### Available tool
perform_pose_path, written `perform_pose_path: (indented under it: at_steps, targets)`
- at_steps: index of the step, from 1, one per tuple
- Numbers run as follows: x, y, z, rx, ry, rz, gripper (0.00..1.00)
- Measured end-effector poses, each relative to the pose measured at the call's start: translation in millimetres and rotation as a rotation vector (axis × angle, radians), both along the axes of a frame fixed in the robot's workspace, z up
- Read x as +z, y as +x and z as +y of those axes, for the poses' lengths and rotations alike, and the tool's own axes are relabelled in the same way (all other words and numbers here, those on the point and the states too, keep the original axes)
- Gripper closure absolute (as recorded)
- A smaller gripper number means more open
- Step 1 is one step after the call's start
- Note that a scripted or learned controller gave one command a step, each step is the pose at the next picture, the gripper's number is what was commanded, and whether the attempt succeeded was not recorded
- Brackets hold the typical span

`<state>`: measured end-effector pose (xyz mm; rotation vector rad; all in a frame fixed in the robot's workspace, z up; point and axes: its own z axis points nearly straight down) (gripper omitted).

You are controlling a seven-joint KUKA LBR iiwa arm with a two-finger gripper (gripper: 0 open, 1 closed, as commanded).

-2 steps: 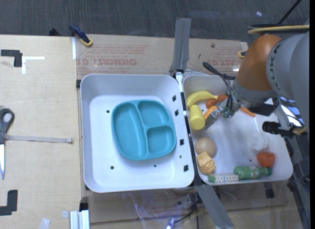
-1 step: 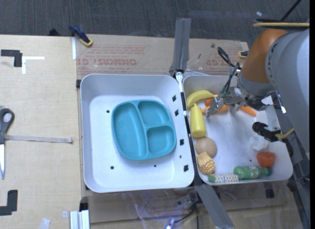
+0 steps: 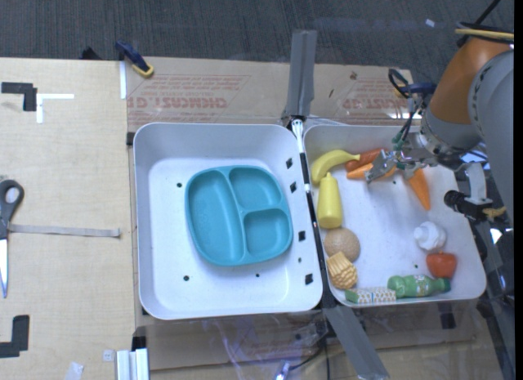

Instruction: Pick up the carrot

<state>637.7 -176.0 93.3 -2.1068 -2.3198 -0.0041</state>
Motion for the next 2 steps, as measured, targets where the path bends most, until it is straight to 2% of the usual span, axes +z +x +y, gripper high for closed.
perform_pose_path:
  at_steps: [1, 2]
  targets:
    - [-2.4, 22.4, -15.1, -0.279, 0.034, 0.029, 0.00]
    - [5.9, 20.7, -22.5, -0.280, 0.015, 0.024, 1.00]
